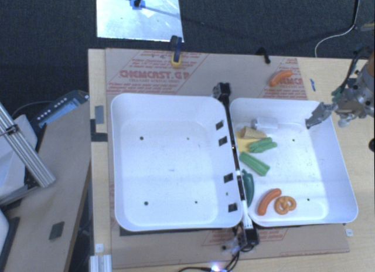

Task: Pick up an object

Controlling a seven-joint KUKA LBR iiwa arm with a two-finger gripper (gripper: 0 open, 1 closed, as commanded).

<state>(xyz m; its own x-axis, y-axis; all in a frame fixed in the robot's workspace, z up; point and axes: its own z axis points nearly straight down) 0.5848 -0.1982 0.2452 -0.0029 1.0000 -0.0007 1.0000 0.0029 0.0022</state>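
Observation:
The right bin [328, 165] holds several toy foods along its left side: a pale clear piece [266, 124], a yellow wedge [252, 133], two light green pieces [262, 145] [254, 163], a dark green pepper [248, 186], an orange sausage [268, 201] and a pretzel [285, 205]. My gripper [330, 118] hangs over the bin's upper right corner, far from the food. Its fingers stand apart with nothing between them.
The left bin [170, 159] lies beside the right one, with a black hinged divider [231, 153] between them. Another orange sausage [281, 78] lies on the cardboard behind the right bin. A yellow-and-blue clamp [176, 51] sits at the back.

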